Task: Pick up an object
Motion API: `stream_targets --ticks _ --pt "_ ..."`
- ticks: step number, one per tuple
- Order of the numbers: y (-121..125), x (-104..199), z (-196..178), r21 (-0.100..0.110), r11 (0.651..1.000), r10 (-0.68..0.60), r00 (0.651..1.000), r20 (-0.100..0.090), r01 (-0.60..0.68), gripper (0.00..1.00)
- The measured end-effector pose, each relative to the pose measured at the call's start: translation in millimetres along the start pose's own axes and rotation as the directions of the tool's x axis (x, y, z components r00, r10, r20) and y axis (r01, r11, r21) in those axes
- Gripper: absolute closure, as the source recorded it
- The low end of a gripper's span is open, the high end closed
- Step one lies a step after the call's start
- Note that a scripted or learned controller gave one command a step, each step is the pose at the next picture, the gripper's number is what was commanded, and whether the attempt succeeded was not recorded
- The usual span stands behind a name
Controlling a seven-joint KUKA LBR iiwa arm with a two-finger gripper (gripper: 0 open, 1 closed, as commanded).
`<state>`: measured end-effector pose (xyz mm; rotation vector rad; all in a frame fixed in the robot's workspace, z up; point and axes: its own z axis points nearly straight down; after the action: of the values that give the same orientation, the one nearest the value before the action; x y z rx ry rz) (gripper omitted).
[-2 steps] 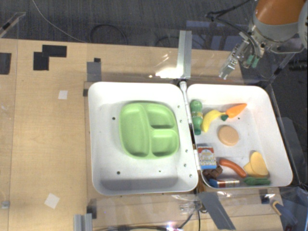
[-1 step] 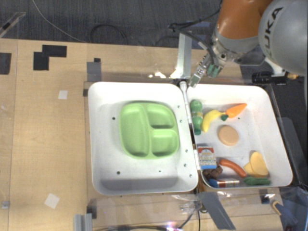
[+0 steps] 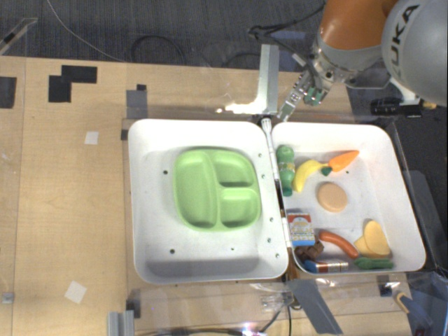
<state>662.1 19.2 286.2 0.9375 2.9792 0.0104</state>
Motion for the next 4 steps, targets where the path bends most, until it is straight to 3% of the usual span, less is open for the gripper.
stream_targets --ticks 2,3,4 --pt "4.0 -2.1 -26.5 -0.009 1.000 -0.012 1.000 0.017 0.013 1.00" --pt "-63.1 4.8 -6.7 0.006 0.956 -0.294 0.956 -0.010 0.294 1.00" --pt "-34.5 -18.9 -24.4 0.003 0.968 -0.251 0.968 -0.007 0.251 1.00"
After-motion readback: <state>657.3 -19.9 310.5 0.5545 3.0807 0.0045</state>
